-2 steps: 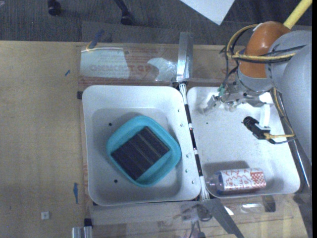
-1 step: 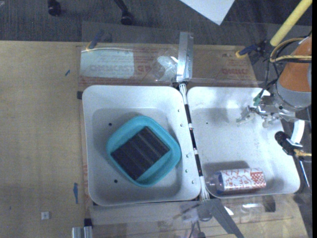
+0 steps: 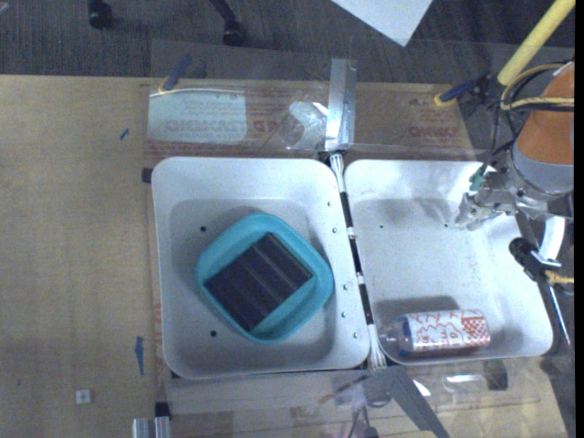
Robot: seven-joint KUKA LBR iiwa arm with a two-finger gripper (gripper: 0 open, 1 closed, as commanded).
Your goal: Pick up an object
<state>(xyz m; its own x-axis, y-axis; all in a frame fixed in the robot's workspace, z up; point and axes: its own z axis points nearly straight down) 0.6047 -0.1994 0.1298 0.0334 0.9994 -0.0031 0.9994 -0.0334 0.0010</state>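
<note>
Two shallow white bins sit side by side on the bench, seen from above at a slant. Left bin (image 3: 182, 190): a teal rounded-square plastic container (image 3: 265, 276) lies near its middle, turned like a diamond, with a dark ribbed rectangular block (image 3: 255, 281) resting inside it. Right bin (image 3: 401, 199): a small cylindrical bottle with a red-and-white patterned label (image 3: 438, 331) lies on its side against the near wall, toward the bin's near edge. Its long axis runs roughly left to right across the frame, with what looks like a pale, clear end pointing left toward the divider between the bins; the far end is too blurred to call a cap or a base. Grey arm with the orange band (image 3: 547, 140) reaches in from the right, and the two-finger gripper (image 3: 474, 210) hangs over the far right part of the right bin. Nothing sits between the fingers, but whether they stand apart or together I cannot tell at this size. Key relation: the bottle lies nearer the camera than the gripper and a little to its left, well apart from it, in the same bin. Judged from this, the bottle is the nearer candidate for a pick, and a grasp across its short width, fingers closing crosswise to the left-right axis, would likely suit. Rolling on its side looks the main risk.
</note>
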